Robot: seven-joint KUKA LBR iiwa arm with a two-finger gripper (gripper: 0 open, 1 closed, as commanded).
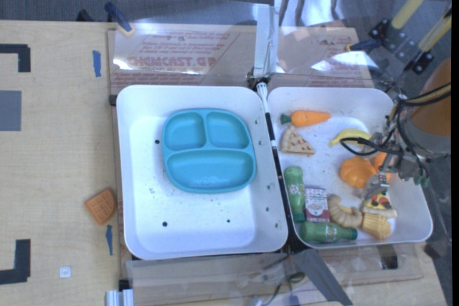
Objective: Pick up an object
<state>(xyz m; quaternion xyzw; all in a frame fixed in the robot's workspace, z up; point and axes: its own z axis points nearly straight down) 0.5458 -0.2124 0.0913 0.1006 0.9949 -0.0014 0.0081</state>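
Position: fixed above the bench (50, 154)
Facing: slanted down
Coverage: both bins, left bin (136, 211) frame centre, right bin (416, 226) lower right

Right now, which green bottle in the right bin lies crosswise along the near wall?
The lower green bottle, lying sideways along the near edge; the other green bottle runs lengthwise by the bin's left wall.

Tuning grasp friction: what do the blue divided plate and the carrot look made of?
Blue divided plate: probably moulded plastic, smooth with a soft sheen; uniform colour and rounded compartment ridges. Carrot: likely toy plastic or rubber, flat even orange with a green top; it is too small to tell hard from soft.
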